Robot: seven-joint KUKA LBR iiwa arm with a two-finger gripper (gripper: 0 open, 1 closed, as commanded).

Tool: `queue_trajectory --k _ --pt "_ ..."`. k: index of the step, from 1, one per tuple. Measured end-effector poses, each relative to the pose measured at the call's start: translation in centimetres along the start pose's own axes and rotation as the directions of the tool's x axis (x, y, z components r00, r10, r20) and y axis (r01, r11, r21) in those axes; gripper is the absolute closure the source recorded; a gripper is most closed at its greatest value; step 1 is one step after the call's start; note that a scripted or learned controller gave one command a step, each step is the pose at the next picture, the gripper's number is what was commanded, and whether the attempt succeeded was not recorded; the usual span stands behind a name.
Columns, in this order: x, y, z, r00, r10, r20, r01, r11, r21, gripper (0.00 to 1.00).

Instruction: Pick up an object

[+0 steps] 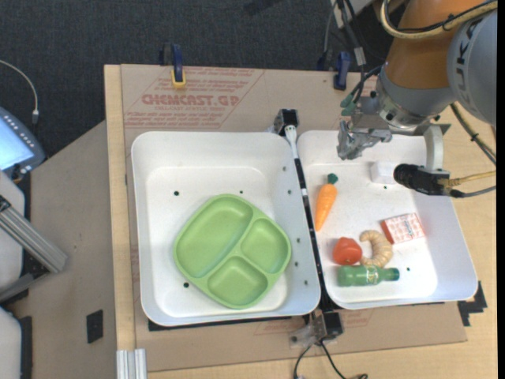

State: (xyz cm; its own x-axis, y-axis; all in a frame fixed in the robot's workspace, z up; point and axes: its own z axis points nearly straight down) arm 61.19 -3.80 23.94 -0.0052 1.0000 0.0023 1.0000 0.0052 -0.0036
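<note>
Camera view: right bin (450,287) holds every candidate. Toy carrot (324,201) lies just below-left of the hand (353,150) — nearest pick; centre over its middle, drop straight down. Arm reaches in from right, hand pointing down, holding nothing; finger spread unclear.

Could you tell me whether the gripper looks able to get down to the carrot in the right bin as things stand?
Probably yes. The gripper hangs just above and right of the carrot, which lies alone on bare bin floor, apart from the other toys.
</note>
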Motion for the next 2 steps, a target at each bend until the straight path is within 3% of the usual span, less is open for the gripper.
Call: queue_trajectory --k 1,2 --pt "5.0 -1.8 -0.7 1.000 0.000 0.000 0.000 1.000 -0.001 1.00" --pt "10.1 -3.1 0.8 1.000 -0.001 0.000 0.001 1.000 0.000 1.00"
